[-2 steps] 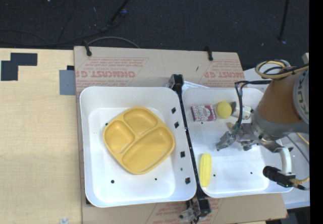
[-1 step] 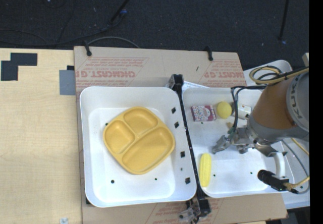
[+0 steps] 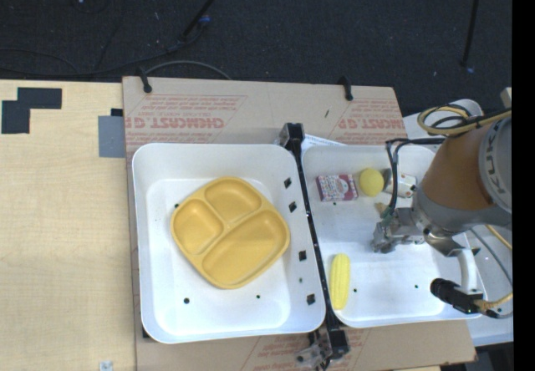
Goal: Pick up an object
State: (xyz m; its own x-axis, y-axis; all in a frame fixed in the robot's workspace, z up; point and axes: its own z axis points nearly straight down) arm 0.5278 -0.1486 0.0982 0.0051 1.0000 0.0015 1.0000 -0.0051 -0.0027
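In the right bin (image 3: 393,298) lie a yellow corn cob (image 3: 339,280) near the front left, a small pink and white packet (image 3: 336,187) at the back left, and a yellow ball (image 3: 371,182) just right of the packet. My gripper (image 3: 384,242) hangs low over the bin's middle, right of the corn and in front of the ball. It points down at bare bin floor and nothing shows between its fingers. The grey arm with its orange band (image 3: 456,173) covers the bin's right side.
The left bin (image 3: 159,294) holds a yellow divided plate (image 3: 231,231). A black divider (image 3: 303,227) separates the two bins. Cables (image 3: 443,117) loop near the arm at the back right. Cardboard lies under both bins.
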